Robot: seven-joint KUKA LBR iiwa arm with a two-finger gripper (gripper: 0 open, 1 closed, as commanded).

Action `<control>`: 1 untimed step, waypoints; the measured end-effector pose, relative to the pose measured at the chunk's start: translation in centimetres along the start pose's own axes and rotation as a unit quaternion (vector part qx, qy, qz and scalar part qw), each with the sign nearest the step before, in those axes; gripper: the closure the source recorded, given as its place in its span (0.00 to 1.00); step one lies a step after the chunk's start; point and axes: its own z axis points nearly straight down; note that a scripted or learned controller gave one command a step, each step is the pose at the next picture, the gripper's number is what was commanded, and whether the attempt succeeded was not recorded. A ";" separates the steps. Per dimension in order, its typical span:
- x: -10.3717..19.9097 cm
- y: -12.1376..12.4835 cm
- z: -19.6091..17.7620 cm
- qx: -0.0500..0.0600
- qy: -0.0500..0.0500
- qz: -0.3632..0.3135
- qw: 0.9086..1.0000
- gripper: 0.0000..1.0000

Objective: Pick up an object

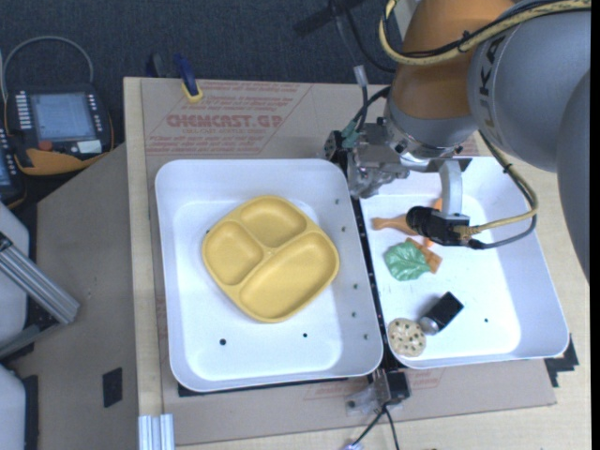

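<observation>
Arm (506,73): grey with an orange band above the wrist. It reaches in from the right of the view and hangs over the far end of the right bin (525,326).
Fingers (366,178): low over the wall where the two bins meet, near its far end. The wrist housing masks them, so I cannot tell whether they are open or closed.
Yellow plate (272,256): three compartments, lying flat in the left bin (187,345). It is left of the fingers, nearer the viewer and clear of them.
Orange piece (389,221): in the right bin, just right of the fingers and slightly nearer the viewer. It is the closest object to the fingers.
Green piece (408,261): leaf-like, next past the orange piece as one moves away from the fingers, lying close beside it.
Black block (444,309): small, with a silvery end, on the floor of the right bin and farther from the fingers than the green piece.
Speckled disc (406,337): round and pale, the farthest object from the fingers. It lies by the right bin's near wall, just beside the block's silvery end.
Worktop (234,120): brown sheet with red print, carrying both bins.
</observation>
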 end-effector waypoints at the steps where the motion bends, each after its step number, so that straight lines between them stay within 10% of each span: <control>1: 4.2 -1.3 0.3 0.000 -0.001 0.000 1.000 1.00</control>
